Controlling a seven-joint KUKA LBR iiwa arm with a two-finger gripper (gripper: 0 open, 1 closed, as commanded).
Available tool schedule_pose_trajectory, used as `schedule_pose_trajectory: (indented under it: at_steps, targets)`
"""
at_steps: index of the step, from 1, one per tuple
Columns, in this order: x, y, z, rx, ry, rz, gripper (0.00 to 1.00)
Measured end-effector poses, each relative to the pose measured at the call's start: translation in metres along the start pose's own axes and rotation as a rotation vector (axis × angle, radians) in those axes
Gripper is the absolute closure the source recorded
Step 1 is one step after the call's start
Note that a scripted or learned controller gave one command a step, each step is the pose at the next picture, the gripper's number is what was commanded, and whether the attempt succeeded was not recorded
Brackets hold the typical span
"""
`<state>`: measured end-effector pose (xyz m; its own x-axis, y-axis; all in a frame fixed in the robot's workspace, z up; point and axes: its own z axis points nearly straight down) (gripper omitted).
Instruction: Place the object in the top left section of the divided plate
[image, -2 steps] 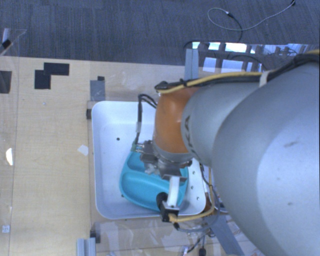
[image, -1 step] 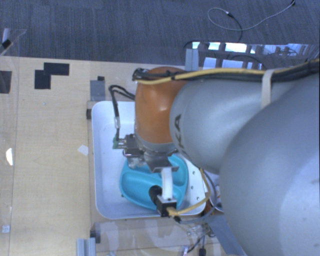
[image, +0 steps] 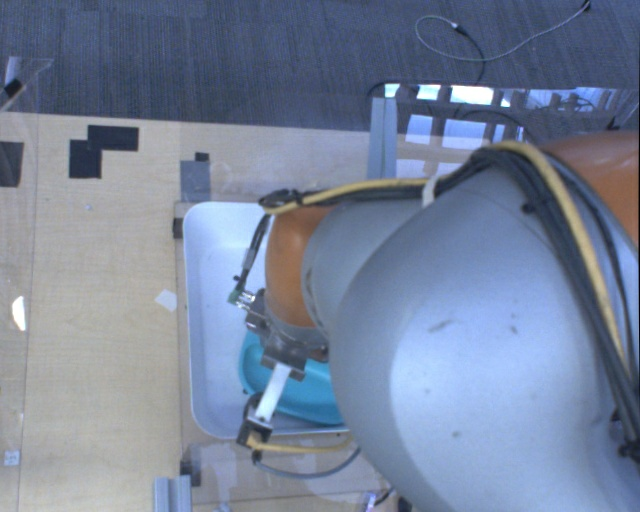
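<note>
End effector sits low over the near part of the left white bin, directly above the blue divided plate. Open or closed: cannot tell, as the wrist body covers it from above. Nothing can be confirmed as held. Plate: only a curved slice of its left rim and floor is exposed, lying flat on the bin floor toward the bin's near wall. Dividers are hidden, so the top left section cannot be picked out. Object: position cannot be told, since the arm covers the middle and right of the bin. Handling, judged only: anything sized for one plate section is probably light. Stiffness and fragility are unknown, so assume a modest squeeze across its narrowest width, near its middle, to avoid tipping on the lift. The plate looks like smooth moulded plastic, stiff, light and likely slippery, and a hard set-down could make it slide on the bin floor. Release low, not dropped. Around the bin, bare wooden desk.
</note>
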<state>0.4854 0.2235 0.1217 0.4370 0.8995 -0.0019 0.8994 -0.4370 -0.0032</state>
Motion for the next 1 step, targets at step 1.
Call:
schedule_pose_trajectory:
  at_steps: [1]
  targets:
    - [0.0111, -0.004, -0.0742, -0.004, 0.004, -0.057, 1.0]
